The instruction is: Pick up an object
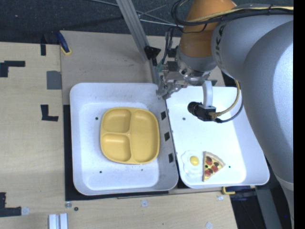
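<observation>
Hovering at the far edge between the two bins, the tool (pixel 164 87) gives no clear sight of its state. A fried egg (pixel 193 161) and pizza slice (pixel 212 165) lie touching in the right bin (pixel 238 142); a yellow divided plate (pixel 129 135) fills the left bin (pixel 86 128).

Robot arm (pixel 238 46) over two white bins.
The left bin (pixel 83 128) holds a yellow divided plate (pixel 129 135); the right bin (pixel 228 128) holds a fried egg (pixel 192 162) beside a pizza slice (pixel 211 165).
</observation>
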Available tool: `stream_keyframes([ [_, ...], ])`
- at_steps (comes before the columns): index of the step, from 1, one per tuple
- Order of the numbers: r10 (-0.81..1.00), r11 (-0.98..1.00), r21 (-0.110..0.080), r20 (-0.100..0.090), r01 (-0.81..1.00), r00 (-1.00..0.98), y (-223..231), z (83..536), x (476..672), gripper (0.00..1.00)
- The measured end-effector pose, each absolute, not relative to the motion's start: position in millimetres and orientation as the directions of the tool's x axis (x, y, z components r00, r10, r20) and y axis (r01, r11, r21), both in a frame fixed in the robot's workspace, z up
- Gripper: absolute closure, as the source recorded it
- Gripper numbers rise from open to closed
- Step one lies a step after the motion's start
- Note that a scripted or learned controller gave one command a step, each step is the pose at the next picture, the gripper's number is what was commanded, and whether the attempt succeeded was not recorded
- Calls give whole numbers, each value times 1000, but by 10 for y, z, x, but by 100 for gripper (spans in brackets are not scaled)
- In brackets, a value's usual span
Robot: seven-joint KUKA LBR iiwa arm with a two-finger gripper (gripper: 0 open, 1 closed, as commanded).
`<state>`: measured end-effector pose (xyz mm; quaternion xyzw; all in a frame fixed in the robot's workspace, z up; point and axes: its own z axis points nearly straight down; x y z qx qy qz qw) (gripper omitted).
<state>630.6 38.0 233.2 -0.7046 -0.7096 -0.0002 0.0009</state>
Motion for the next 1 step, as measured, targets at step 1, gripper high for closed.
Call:
stream_keyframes([
  [1,1000,6,-1,0,1000,-6,934,2231,6408,100],
])
